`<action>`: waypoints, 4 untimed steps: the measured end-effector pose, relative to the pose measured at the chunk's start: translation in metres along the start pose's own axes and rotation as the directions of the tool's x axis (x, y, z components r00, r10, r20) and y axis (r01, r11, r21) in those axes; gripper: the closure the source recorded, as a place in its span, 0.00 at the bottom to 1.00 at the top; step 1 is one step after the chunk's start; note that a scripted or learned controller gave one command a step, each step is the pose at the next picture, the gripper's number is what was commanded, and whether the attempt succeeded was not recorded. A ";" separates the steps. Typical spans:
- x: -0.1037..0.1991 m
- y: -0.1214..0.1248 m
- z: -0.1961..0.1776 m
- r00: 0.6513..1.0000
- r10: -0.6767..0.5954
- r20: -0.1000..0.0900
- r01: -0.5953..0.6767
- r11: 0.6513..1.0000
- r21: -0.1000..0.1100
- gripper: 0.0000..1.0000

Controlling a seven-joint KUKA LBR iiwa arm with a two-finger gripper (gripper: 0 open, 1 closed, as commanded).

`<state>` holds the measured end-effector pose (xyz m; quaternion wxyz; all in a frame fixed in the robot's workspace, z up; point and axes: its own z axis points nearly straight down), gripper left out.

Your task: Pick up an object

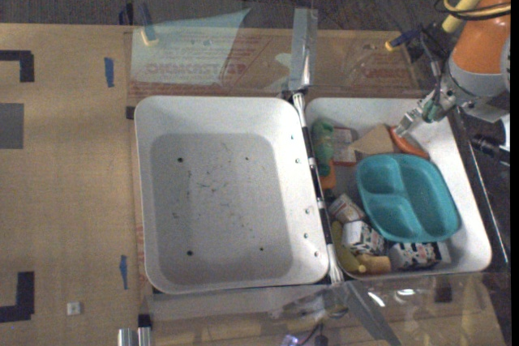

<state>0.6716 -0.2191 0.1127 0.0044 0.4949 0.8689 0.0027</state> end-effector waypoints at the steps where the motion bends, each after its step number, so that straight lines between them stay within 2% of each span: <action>1: 0.002 -0.001 0.002 1.000 0.000 -0.011 0.000 1.000 0.008 0.00; 2: 0.002 -0.001 0.002 1.000 0.000 -0.011 0.000 1.000 0.008 0.00; 3: -0.003 -0.004 -0.131 0.999 0.038 0.001 -0.038 0.999 0.004 0.00; 4: 0.003 -0.005 0.008 0.983 0.183 -0.013 -0.182 0.983 0.016 0.00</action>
